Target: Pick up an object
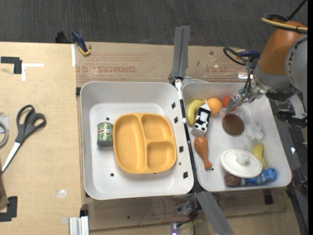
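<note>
1. Scissors [23, 126] are lying on the counter [44, 175], well left of the bins.
2. The left bin [93, 180] is holding a small green can [104, 133], touching the left edge of a yellow divided plate [145, 143].
3. The right bin [279, 131] is holding a banana [193, 110], a black-and-white cow toy [201, 119], an orange [213, 105], a drumstick [202, 151], a brown disc [233, 124], a white lid [241, 163], a yellow piece [258, 154] and a blue bottle [259, 177].
4. The gripper [235, 103] is hanging low over the right bin's far side, just above the brown disc and beside a small red object [225, 101]; whether it is spread or pressed together, I cannot tell.
</note>
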`<action>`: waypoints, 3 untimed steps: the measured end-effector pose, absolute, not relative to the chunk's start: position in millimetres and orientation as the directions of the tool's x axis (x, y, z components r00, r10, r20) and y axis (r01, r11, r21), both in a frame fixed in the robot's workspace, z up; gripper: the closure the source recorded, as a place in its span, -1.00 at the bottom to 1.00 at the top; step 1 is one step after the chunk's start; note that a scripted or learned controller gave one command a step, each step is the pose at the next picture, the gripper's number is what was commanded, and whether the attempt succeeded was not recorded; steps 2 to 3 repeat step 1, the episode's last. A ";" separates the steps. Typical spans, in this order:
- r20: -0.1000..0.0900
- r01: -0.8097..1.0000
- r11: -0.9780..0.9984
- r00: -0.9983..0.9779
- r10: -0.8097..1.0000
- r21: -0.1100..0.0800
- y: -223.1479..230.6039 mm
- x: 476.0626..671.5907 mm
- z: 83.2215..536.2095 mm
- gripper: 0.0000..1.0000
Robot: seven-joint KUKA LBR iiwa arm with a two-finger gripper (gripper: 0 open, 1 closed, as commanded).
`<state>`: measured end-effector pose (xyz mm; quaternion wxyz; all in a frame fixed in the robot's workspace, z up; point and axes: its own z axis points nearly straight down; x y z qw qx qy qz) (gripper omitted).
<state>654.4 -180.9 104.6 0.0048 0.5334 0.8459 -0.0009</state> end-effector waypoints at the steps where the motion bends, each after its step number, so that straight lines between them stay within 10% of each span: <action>1: -0.002 0.958 0.287 -0.287 0.958 0.002 -84.8 659.7 226.0 1.00; 3: -0.002 0.958 0.287 -0.287 0.958 0.002 -84.8 659.7 226.0 1.00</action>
